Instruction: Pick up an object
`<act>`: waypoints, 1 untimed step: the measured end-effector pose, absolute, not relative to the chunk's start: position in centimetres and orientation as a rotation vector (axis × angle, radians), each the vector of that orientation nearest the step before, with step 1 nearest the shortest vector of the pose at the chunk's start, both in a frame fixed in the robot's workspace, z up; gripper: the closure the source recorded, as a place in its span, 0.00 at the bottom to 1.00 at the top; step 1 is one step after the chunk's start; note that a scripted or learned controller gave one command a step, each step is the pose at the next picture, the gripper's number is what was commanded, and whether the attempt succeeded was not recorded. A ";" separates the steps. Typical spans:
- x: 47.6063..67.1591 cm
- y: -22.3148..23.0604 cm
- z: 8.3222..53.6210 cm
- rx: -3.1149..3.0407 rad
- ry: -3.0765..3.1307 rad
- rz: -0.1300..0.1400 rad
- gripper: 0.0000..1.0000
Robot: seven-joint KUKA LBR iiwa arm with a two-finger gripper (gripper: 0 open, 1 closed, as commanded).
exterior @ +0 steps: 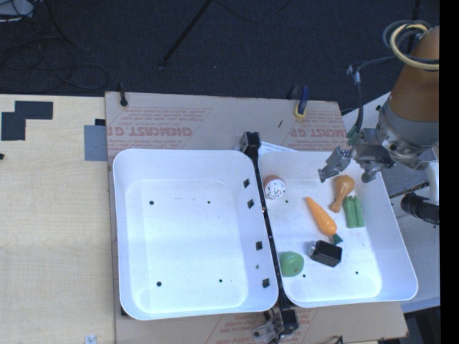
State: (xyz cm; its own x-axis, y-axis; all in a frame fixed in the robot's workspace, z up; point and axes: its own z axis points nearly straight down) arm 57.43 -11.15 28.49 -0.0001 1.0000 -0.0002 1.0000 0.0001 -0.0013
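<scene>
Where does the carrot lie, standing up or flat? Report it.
Flat. The carrot lies on its side on the floor of the right bin, its pointed end toward the bin's back and its green end beside the black block.

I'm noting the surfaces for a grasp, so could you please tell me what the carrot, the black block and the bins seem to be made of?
Carrot: probably moulded plastic, a smooth, evenly orange toy.
Black block: matte dark surface with no glare; rubber, foam or plastic, I cannot tell.
Bins: likely thin formed plastic, white with a slight sheen and rounded rims.
</scene>
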 end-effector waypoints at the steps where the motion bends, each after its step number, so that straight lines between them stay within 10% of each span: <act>1: 51.4 -6.1 19.4 -2.207 -2.214 0.013 0.00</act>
State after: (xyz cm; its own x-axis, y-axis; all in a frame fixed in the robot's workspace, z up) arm 51.41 -6.13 19.40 -0.0030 1.0000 0.0046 0.9999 0.0031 -0.0168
